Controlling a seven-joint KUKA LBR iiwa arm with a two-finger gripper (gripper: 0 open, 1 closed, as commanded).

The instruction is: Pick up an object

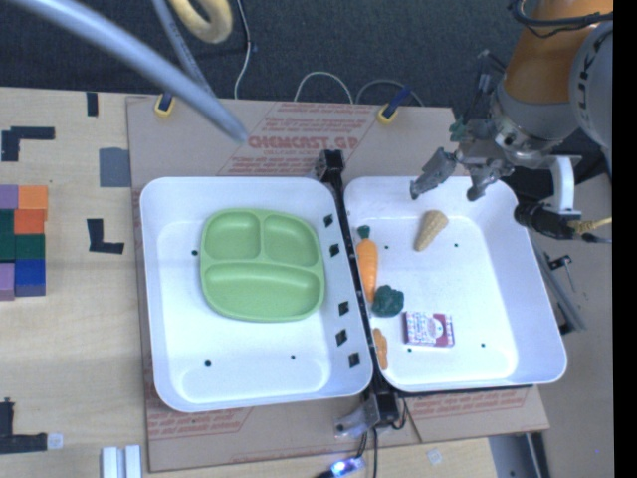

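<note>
Grey arm reaching from right, gripper [453, 180] spread, empty, poised above cone [430, 229] in right bin [518, 297].

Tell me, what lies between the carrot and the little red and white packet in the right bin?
In the camera view, a dark green broccoli piece lies between the carrot and the packet, next to the carrot's lower end.

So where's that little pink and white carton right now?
The pink and white carton lies in the right white bin, toward its near edge, just right of the dark green broccoli piece.
</note>
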